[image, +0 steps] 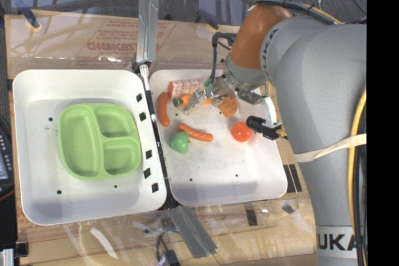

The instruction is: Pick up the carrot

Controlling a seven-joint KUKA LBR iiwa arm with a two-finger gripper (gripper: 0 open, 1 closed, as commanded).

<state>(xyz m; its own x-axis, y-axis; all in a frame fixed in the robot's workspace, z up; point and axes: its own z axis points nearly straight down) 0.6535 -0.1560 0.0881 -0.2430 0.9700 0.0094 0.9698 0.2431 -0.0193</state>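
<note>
The carrot [196, 133], an orange tapered piece, lies flat on the floor of the right bin [218, 187], left of centre. My gripper [201, 98] hangs over the back of that bin, a short way behind the carrot and apart from it. It is low beside a small carton [184, 88]. A small orange patch [185, 99] shows right at the gripper's tip, against the carton; I cannot tell what it is. The arm's grey body and orange band [255, 34] reach in from the right.
Also in the right bin: a red sausage [163, 109] by the left wall, a green fruit [179, 142] touching the carrot's left end, a red tomato [241, 131], a tan piece [228, 108] under the wrist. The left bin [31, 134] holds a green divided tray [100, 140].
</note>
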